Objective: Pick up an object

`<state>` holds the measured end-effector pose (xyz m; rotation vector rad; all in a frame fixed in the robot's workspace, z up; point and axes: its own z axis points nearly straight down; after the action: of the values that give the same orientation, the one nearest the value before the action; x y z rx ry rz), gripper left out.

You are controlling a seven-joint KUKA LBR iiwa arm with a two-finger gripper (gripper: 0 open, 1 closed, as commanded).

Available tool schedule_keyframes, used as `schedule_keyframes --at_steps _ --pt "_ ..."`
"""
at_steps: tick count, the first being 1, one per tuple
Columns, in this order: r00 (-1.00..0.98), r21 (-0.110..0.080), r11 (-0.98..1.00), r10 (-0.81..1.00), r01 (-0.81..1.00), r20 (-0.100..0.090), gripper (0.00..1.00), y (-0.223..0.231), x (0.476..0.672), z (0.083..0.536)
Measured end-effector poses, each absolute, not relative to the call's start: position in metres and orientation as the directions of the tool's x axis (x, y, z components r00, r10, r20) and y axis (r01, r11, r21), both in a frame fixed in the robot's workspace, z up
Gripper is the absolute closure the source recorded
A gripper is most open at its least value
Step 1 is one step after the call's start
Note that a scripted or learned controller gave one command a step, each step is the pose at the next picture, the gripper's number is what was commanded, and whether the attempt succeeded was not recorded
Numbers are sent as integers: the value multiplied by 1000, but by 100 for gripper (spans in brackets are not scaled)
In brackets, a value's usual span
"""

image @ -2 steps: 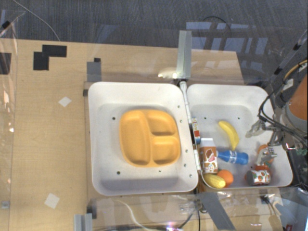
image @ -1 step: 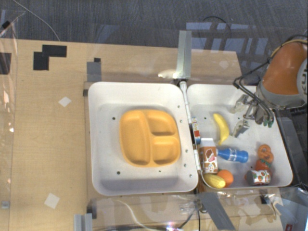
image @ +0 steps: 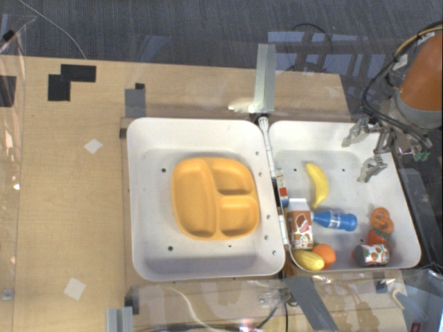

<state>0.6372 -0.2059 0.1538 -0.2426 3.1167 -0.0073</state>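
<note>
Left bin (image: 149, 206): sitting beside its twin and carrying a yellow divided tray (image: 215, 197) at its middle; nothing here is crowding the work.

Divider rail (image: 271, 178): running between the two bins, with a small carton (image: 300, 223) standing just beside it in the right bin (image: 346, 140).

Banana (image: 318, 183): lying alone near the middle of the right bin, apart from the rest. It is looking like the easiest pick; judged light, smooth-skinned and probably a stiff toy, best pinched across its narrow middle, where the curve is least likely to roll it out.

Blue bottle (image: 335, 220): lying on its side just below the banana, its end near the carton; round and likely slippery.

Front cluster: a small yellow fruit (image: 309, 259) and an orange (image: 324, 254) touching each other by the carton; these are crowding one another and leaving little room for fingers.

Right corner: a printed can or cup (image: 372, 254) and an orange pumpkin-like toy (image: 380, 221), close together near the wall.

Gripper (image: 370, 151): hanging over the bin's upper right part, fingers spread apart and holding nothing, well apart from the banana.
</note>
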Motion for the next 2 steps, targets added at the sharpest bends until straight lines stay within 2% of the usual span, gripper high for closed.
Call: schedule_keyframes --at_steps 1,2 --pt "-836 -7 836 -549 -549 -7 0 -204 574 164" --pt "-761 -12 761 -649 -649 -9 0 -184 573 90"
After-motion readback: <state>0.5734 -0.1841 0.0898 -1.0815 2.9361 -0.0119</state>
